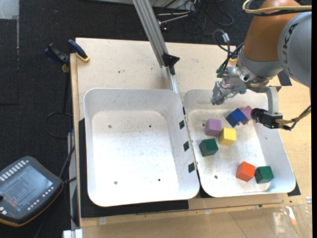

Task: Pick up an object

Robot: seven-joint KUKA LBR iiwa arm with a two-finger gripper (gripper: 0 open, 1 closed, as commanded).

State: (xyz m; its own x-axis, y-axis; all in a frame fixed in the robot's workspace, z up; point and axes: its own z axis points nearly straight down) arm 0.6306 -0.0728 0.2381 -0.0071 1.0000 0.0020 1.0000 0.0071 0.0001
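Blocks all sit in the right bin (277,148), prob dumped there as the pick pool; left bin (99,133) is the drop side. Loose scatter, so most have free sides for a top grasp. Purple block (213,127) and yellow block (228,136) are just beside each other near bin centre, green block (208,147) close below them toward the table's front edge. Blue block (237,117) lies toward the bin's back edge w/ a pinkish block (247,112) touching or nearly touching it, partly hidden behind. Orange block (245,171) and a second green block (264,174) touch or nearly touch at the bin's front right corner, a tighter pair and harder to separate.

Arm comes in from the table's right side, orange band and grey wrist bent down over the right bin's back edge. Gripper (220,94) points down and toward the left bin, hovering above the bin's back left part, apart from every block. Nothing seen between the fingers; can't tell how far open, too small and blurred.

Judgement: approach phase, no grasp yet. Nearest candidates look like purple or blue. Risk: fingers landing on two neighbours at once.
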